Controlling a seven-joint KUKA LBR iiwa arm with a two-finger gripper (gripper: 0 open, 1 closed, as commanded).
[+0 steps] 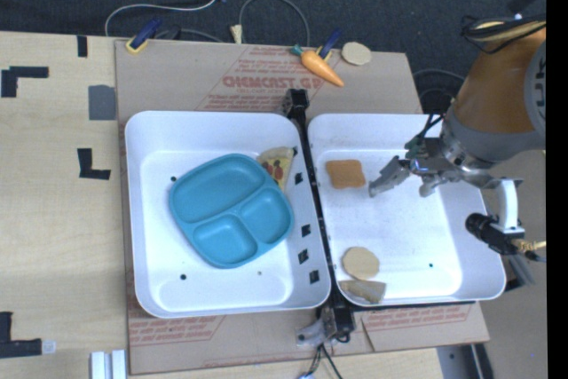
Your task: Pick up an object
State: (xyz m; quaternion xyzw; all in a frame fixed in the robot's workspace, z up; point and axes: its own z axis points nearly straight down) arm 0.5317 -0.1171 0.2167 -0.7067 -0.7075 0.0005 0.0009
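tan wedge (pixel 365 290), round cracker (pixel 360 262), tool (pixel 410 181) open

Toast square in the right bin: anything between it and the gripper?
Nothing visible. The toast square lies flat on bare bin floor in the right bin, with the gripper just to its right in the camera view. The round cracker and wedge piece sit apart, near the front wall.
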